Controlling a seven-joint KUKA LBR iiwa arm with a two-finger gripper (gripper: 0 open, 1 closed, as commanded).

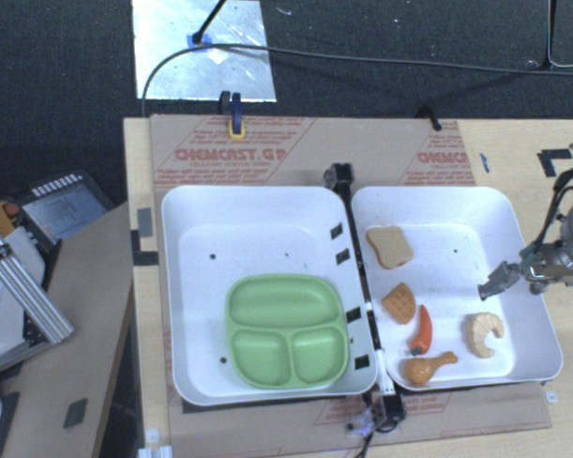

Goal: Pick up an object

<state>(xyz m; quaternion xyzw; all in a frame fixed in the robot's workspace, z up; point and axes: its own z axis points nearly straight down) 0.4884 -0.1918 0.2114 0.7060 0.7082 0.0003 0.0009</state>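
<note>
The right bin [436, 197] holds several toy foods: a tan bread slice [391, 247], an orange cracker [399, 303], a red chili pepper [421, 330], a brown chicken drumstick [425, 367] and a pale curled piece [483, 333]. My gripper [495, 282] reaches in from the right over the bin's right side, just above the pale curled piece and apart from it. Nothing shows in its grasp.
The left bin [239, 211] holds a green divided plate [285, 331] in its front half. A black clip strip runs along the seam [356, 296] between the bins. Cardboard [302, 148] lies under both bins, and cables cross the dark floor behind.
</note>
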